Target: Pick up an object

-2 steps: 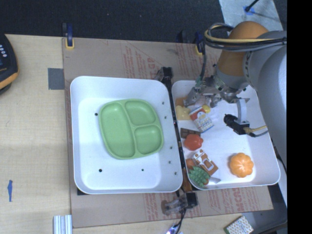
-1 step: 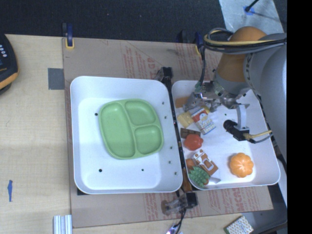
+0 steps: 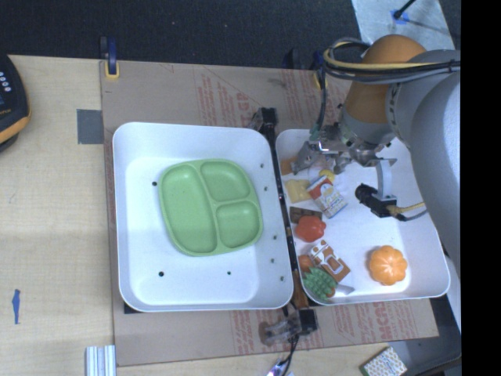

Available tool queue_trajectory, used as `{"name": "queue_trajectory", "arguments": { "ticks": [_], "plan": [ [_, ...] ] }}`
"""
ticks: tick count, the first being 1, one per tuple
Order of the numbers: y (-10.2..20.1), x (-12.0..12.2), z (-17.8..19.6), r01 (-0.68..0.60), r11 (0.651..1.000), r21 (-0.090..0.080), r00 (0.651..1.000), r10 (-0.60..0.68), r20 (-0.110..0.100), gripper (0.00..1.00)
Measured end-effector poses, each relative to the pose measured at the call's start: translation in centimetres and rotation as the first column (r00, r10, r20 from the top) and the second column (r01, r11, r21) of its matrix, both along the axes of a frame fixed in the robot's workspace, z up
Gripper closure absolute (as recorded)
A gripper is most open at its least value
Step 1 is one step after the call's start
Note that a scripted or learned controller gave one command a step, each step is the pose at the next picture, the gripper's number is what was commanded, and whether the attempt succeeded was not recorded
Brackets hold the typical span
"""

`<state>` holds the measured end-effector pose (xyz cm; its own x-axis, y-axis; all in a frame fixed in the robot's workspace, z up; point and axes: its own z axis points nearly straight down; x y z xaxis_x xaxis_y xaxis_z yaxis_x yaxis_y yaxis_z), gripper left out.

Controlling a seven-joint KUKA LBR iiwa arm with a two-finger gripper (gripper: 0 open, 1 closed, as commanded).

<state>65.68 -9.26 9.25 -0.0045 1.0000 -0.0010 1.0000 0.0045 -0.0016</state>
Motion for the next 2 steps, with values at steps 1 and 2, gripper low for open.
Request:
{"name": "queue_trajectory", "arguments": {
  "ticks": [1, 2],
  "plan": [
    [-4.2, -6.6, 0.3, 0.005, 1.000, -0.001, 1.000, -0.005, -0.007, 0.00],
    [-4.0, -6.2, 1.4, -0.002, 1.000, -0.001, 1.000, 0.002, -0.004, 1.00]
  ]
}}
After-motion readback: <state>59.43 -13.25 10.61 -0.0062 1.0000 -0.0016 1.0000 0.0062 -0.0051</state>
